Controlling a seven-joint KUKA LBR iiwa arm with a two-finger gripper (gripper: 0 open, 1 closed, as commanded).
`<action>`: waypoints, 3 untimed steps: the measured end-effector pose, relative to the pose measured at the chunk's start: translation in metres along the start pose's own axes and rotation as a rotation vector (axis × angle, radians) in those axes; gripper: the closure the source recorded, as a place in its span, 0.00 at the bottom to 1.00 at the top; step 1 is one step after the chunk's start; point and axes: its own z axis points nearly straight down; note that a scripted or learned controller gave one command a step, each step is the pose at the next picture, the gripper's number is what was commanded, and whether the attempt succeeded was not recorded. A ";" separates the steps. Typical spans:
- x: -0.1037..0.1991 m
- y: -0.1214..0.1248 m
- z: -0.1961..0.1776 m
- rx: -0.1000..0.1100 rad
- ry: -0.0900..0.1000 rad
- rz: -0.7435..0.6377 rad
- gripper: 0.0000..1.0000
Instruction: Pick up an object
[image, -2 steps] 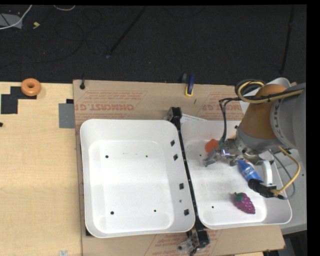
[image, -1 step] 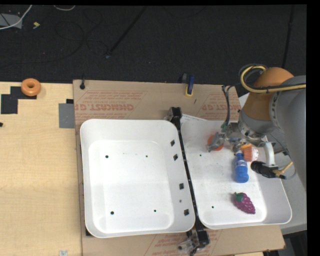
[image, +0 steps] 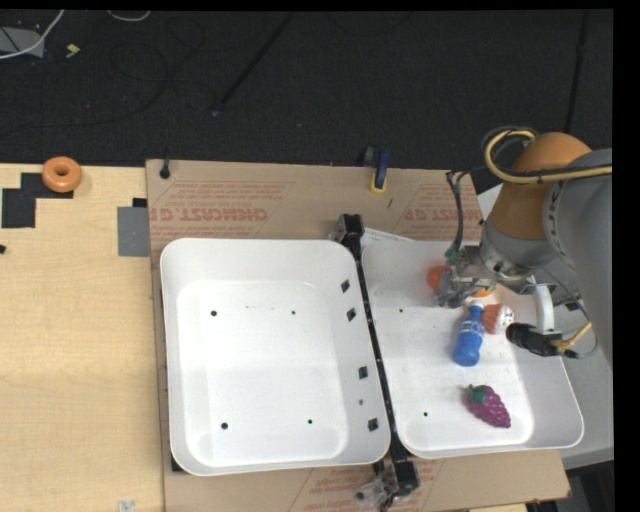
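Reaching in from the right of the frame, the grey arm with its orange band (image: 535, 190) has its gripper (image: 462, 285) lowered into the upper part of the right shallow white bin (image: 560, 425), presumably because the graspable things are bunched there. Whether the fingers are spread or pressed together cannot be told; the wrist and cabling hide them.

A small red-orange rounded object (image: 437, 277) lies just left of the gripper, seemingly touching or very near it, but nothing is visibly caught between the fingers. A blue plastic bottle-shaped toy (image: 469, 337) lies just below the gripper, tilted slightly, beside a small white and orange piece (image: 493, 317) that sits partly under the arm. A purple bunch of toy grapes (image: 490, 406) rests well apart, toward the lower right of the same bin.

The left white bin (image: 180, 300) sits alongside, across the black divider clips (image: 362, 330). On the wooden worktop (image: 70, 350) at upper left lies an orange ring (image: 62, 174).
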 end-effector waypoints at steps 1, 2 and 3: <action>0.001 0.002 0.000 -0.007 -0.001 -0.001 0.00; 0.000 0.001 -0.010 -0.004 0.000 -0.002 1.00; 0.000 0.001 -0.010 -0.005 -0.001 -0.003 0.00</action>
